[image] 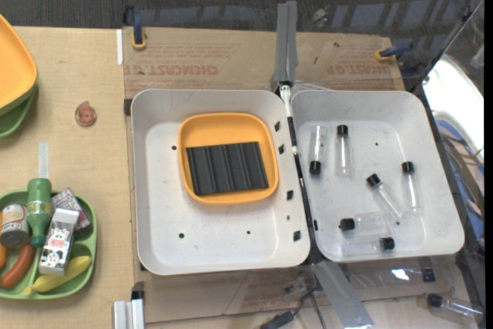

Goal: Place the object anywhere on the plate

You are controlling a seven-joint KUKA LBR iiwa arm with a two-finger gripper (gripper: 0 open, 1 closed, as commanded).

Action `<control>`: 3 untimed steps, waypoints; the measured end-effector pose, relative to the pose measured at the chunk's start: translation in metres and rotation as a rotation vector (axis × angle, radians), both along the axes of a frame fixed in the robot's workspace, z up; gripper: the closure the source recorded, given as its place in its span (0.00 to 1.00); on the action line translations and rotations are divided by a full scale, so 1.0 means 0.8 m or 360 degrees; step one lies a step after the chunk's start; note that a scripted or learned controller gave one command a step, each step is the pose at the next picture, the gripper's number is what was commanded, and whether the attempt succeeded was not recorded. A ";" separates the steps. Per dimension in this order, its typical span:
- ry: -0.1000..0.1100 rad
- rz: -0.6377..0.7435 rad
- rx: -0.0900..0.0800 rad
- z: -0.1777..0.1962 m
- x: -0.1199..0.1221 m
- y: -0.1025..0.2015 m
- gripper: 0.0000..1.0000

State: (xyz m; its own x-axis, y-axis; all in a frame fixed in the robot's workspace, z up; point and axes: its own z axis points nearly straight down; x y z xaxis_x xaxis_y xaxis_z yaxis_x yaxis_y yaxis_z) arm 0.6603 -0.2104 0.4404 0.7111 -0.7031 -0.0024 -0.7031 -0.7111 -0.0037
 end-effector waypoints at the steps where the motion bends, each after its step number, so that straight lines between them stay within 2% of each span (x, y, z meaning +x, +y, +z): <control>1: -0.0002 0.0309 -0.0001 0.001 -0.004 -0.003 0.00; 2: -0.0005 0.0834 0.0001 0.000 0.000 -0.012 0.00; 3: -0.0007 0.0926 0.0001 0.000 0.000 -0.012 0.00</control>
